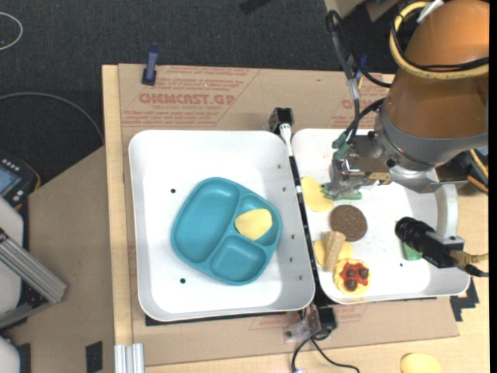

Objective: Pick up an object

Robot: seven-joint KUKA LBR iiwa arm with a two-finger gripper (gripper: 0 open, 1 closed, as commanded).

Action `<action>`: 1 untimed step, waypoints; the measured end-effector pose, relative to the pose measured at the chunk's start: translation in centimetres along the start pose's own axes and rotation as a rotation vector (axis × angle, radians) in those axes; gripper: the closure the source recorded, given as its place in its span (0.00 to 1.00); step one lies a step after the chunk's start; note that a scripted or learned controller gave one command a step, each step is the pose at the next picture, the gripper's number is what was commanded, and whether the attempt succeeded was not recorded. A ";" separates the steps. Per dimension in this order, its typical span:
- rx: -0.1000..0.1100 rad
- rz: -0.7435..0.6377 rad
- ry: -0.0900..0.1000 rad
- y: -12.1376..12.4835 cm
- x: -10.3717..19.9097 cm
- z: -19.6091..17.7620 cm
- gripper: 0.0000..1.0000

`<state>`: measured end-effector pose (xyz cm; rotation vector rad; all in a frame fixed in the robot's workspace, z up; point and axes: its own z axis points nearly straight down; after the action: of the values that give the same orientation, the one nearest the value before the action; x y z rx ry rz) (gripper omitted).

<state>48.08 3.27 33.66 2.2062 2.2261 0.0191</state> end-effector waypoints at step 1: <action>0.025 0.001 -0.002 -0.5 7.7 9.1 1.00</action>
<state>47.69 11.01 24.63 2.2192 2.2361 -0.0112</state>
